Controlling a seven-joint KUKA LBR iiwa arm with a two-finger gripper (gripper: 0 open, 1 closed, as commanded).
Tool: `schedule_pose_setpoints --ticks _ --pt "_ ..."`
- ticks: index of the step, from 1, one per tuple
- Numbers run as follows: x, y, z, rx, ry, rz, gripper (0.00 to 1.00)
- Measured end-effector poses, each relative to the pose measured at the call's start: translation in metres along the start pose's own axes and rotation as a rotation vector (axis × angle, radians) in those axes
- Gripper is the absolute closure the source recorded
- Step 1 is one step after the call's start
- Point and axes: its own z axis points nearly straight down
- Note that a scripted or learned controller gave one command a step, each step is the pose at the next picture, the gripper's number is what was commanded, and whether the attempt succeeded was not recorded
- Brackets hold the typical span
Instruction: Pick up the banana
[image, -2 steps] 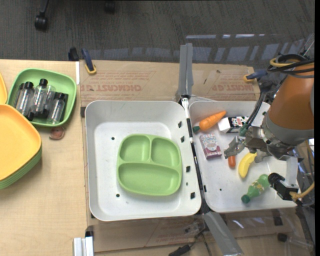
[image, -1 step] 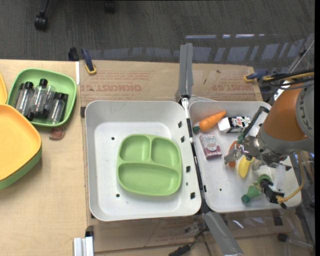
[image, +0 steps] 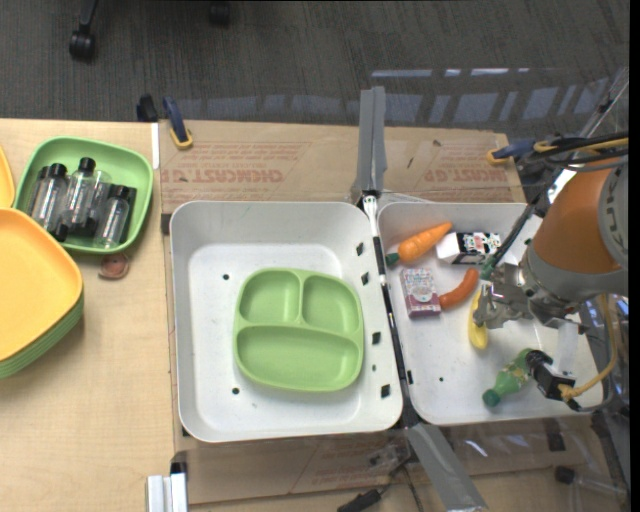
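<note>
Bench (image: 90, 420): one, pale wood grain on the left, with flattened brown cardboard under the bins.
Bins: I count two shallow white plastic ones with rounded corners, side by side; the left bin (image: 200, 330) and the right bin (image: 440, 395).
Arm (image: 585, 230): one, reaching in from the right, a rounded orange band above a grey wrist.
Orange plates (image: 30, 290): a smooth stack at the far left edge; I cannot count them.
Divided plate (image: 298, 330): one, light green, matte, rounded square with three compartments, in the middle of the left bin.
Green tray (image: 130, 165): one, at the far left of the bench, holding several clear bottles with black caps.
Carrot (image: 425, 240): one, orange and tapered, at the far side of the right bin.
Sausage (image: 460, 288): one, reddish-orange, curved, just beside a pink packet (image: 421, 291).
Green bottle (image: 505, 380): one, lying on its side near the front of the right bin.
Banana (image: 479, 325): one, yellow, small and curved, in the right bin directly under the gripper.
Gripper (image: 492, 308): one, metal, low over the banana; I cannot tell how wide its fingers stand or whether they have hold of anything.
</note>
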Motion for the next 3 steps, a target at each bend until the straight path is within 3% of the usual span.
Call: schedule_pose_setpoints --ticks 1,2,3 --pt "0.023 -0.056 0.022 0.009 0.004 -0.694 1.00" --pt "0.020 -0.016 0.021 0.004 0.004 -1.170 1.00" --pt "0.035 -0.033 0.022 0.008 0.006 -1.086 1.00"
